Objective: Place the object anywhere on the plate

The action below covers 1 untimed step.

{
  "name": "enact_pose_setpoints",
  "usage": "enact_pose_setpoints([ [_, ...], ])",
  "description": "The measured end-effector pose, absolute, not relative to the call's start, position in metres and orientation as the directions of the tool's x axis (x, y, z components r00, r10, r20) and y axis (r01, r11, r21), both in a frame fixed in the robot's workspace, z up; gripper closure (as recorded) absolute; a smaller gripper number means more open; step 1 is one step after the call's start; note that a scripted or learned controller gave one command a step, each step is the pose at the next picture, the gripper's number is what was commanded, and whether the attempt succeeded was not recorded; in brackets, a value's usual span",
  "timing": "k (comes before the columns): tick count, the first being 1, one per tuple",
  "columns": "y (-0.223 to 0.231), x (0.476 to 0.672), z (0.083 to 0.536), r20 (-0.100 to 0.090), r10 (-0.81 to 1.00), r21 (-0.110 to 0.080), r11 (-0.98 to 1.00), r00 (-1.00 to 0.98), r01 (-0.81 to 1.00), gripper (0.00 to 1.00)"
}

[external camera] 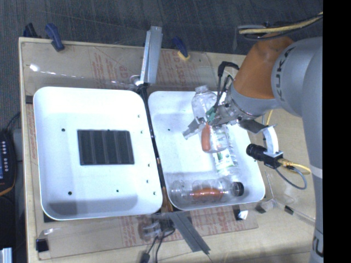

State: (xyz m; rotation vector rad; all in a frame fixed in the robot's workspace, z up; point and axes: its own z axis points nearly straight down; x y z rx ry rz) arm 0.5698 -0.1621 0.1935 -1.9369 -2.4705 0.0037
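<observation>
Over the right bin (164, 147), the gripper (205, 126) hangs low above an orange sausage-shaped object (206, 138) whose long axis runs up and down the view. Whether the gripper grasps it cannot be told. Clear plastic bottles (224, 147) lie beside and beneath it, their outlines hard to separate; another bottle (205, 190) rests along the near wall. The left bin (55, 119) holds a dark ridged plate (106, 147).

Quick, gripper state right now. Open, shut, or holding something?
Gripper: over the right bin, above the clear bottles; whether it is open, shut or holding anything cannot be told.
</observation>
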Motion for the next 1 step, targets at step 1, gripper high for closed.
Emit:
enact_pose_setpoints([
  [1, -0.098, 0.5913, 0.1926, 0.0, 0.916, -0.001, 0.401, -0.401, 0.916, 1.0],
])
